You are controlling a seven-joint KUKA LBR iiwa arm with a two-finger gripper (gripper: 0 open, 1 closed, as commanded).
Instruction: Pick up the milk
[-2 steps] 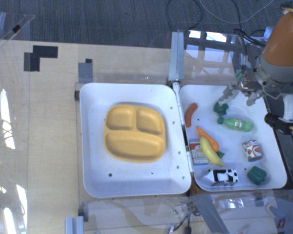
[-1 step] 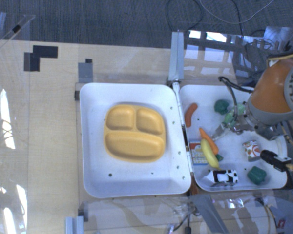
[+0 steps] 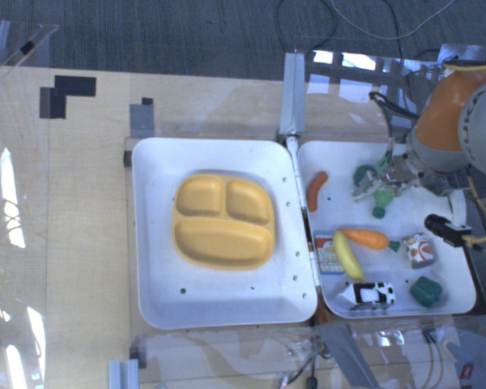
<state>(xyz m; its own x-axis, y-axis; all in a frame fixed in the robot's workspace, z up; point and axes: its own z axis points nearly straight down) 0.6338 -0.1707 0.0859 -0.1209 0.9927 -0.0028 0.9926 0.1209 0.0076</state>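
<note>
The milk is a small white carton with black patches, lying on its side near the front edge of the right bin. My gripper hangs low over the back of that bin, well behind the milk. It is right above a green toy vegetable, and I see nothing lifted between its fingers. The grey arm with its orange band comes in from the right.
In the right bin lie a red sausage, a carrot, a banana on a small flat packet, a white-and-red carton and a dark green block. A yellow divided tray sits in the left bin.
</note>
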